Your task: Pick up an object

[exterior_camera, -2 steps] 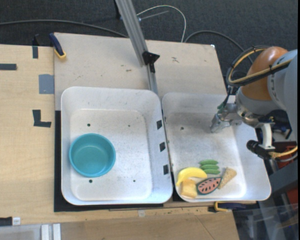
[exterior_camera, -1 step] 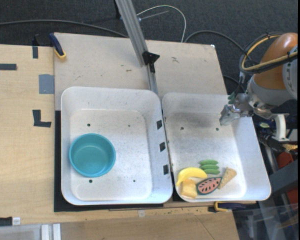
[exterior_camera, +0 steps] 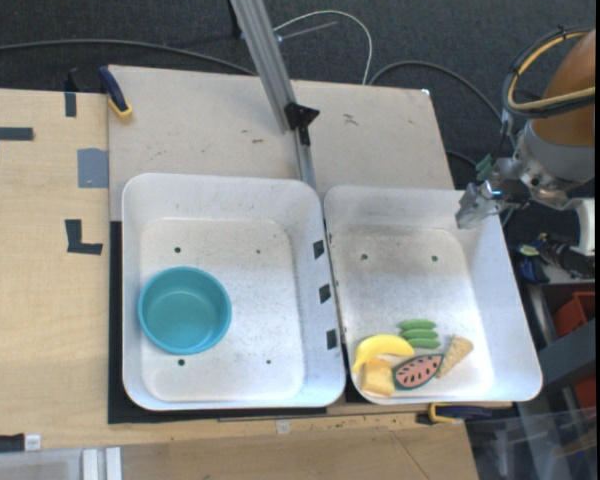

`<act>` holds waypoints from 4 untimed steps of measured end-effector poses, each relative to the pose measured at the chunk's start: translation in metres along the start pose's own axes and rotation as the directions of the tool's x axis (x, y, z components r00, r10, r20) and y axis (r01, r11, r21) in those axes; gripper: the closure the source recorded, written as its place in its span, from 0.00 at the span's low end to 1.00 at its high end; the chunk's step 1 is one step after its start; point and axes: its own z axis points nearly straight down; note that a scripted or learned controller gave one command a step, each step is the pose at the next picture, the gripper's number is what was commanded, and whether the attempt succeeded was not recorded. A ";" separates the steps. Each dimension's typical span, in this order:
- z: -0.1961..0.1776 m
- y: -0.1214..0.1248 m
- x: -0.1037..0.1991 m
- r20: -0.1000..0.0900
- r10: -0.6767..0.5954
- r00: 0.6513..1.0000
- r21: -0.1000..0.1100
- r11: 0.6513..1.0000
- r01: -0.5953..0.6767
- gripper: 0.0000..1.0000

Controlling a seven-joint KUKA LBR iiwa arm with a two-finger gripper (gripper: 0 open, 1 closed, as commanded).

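Note:
The right bin [exterior_camera: 400,238] holds a small cluster of toy food at its near edge: a yellow banana [exterior_camera: 382,348], a watermelon slice [exterior_camera: 418,372], a green pea pod [exterior_camera: 418,331], a tan cone-shaped piece [exterior_camera: 456,352] and a yellow-orange piece [exterior_camera: 378,378]. A blue bowl [exterior_camera: 184,310] sits in the left bin [exterior_camera: 220,203]. My gripper [exterior_camera: 472,208] hangs over the far right rim of the right bin, well away from the food. It carries nothing that I can see.
A grey metal pole [exterior_camera: 265,48] slants across the bench behind the bins. Cables [exterior_camera: 340,18] lie on the dark floor beyond. A yellow-and-blue clamp [exterior_camera: 115,93] grips the bench's far left corner. The arm's orange band [exterior_camera: 578,68] is at the right edge.

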 end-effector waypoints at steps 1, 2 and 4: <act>-0.009 0.001 0.000 -0.002 0.001 1.000 0.005 1.000 -0.001 1.00; -0.018 0.007 0.053 -0.003 -0.005 1.000 0.006 1.000 0.005 1.00; -0.007 0.034 0.154 -0.003 -0.004 1.000 0.009 1.000 0.004 1.00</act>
